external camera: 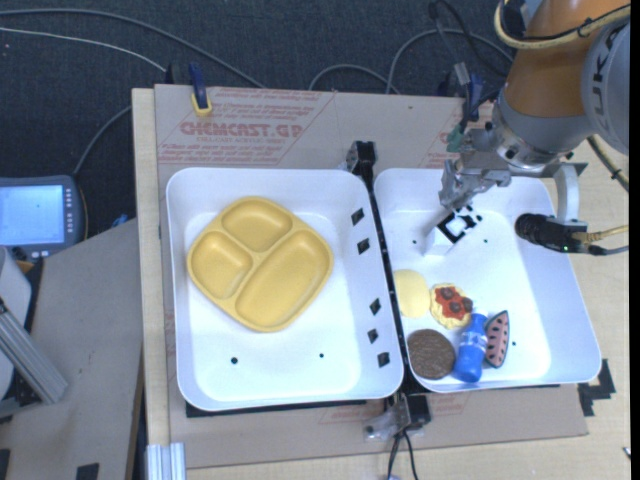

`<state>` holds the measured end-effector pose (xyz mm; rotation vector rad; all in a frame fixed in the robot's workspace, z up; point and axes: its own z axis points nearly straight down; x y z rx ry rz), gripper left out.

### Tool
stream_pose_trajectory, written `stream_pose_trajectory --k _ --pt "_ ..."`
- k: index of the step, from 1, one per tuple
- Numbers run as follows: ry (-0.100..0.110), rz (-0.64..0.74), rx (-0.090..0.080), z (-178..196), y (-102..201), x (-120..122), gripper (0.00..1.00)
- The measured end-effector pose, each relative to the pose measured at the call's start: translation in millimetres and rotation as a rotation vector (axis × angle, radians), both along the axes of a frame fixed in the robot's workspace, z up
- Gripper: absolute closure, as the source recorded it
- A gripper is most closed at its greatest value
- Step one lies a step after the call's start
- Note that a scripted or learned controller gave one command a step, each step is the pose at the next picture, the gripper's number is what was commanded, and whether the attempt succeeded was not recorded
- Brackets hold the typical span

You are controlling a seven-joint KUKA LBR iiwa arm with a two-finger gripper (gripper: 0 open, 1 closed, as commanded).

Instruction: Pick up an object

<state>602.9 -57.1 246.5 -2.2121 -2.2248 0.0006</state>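
Crowded into the near corner of the right bin (560,298), a brown round cookie-like disc (431,352), a blue bottle-shaped toy (470,354), a watermelon-slice toy (496,338), a small pizza-like piece (451,306) and a pale yellow round piece (410,290) are lying touching or just beside one another, as I am watching remotely. My arm (560,58) is reaching in from three o'clock, and its hand (458,216) is hanging over the far part of the same bin, above bare white floor, with nothing between its fingers; whether they are spread or closed I cannot tell from this slant. The cluster is sitting toward six o'clock from the hand, apart from it, with the pale yellow piece the nearest member. In my judgement, the step is going best if I am bringing the hand toward six o'clock over an outlying piece, such as the yellow one or the watermelon slice, and descending straight, since the packed middle is risking a pinch on two things at once. At nine o'clock, the left bin (200,368) is carrying a yellow divided plate (260,262) on the counter (250,118).
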Motion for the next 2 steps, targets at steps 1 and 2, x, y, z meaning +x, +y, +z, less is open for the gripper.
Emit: stream_pose_trajectory --k 1,2 --pt "-0.005 0.002 -0.001 -3.9 61.0 16.2 1.00" --pt "-0.005 0.002 0.000 -7.3 125.8 23.9 1.00"
